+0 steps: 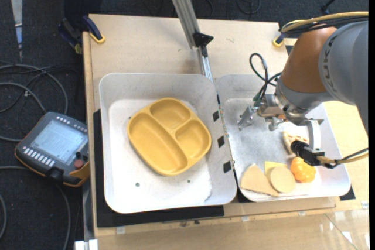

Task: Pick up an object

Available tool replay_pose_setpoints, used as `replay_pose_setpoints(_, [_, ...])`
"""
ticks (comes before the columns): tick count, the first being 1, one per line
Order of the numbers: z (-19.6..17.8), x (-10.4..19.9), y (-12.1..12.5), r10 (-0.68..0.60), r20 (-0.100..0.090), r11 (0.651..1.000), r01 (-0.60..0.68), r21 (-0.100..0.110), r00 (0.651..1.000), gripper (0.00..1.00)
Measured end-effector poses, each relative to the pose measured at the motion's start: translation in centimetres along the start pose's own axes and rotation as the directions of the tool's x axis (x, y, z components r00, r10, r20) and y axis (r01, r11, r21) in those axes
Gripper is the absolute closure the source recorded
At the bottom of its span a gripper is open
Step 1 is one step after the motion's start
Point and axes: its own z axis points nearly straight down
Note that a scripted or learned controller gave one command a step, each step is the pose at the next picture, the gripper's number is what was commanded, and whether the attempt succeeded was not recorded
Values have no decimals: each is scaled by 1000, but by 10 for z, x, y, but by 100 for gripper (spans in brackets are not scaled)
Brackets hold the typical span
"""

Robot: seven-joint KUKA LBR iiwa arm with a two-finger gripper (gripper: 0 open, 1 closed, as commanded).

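Overhead, my gripper (246, 119) hovers in the right bin (234, 96), jaws spread and holding nothing; yellow tray (169, 136) in the left bin (114, 126)

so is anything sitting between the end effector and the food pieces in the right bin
Nothing visible does. The end effector hangs over bare floor of the right bin, and the tan wedge, round slice and orange piece lie toward the bin's near right corner, with open floor between.

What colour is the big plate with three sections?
The divided plate is yellow, seen clearly in the camera view, in the left bin.
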Motion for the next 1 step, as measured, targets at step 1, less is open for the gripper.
replay_pose_setpoints(1, [-13, 0, 2, 0, 1, 1000, 0, -6, 1000, 100])
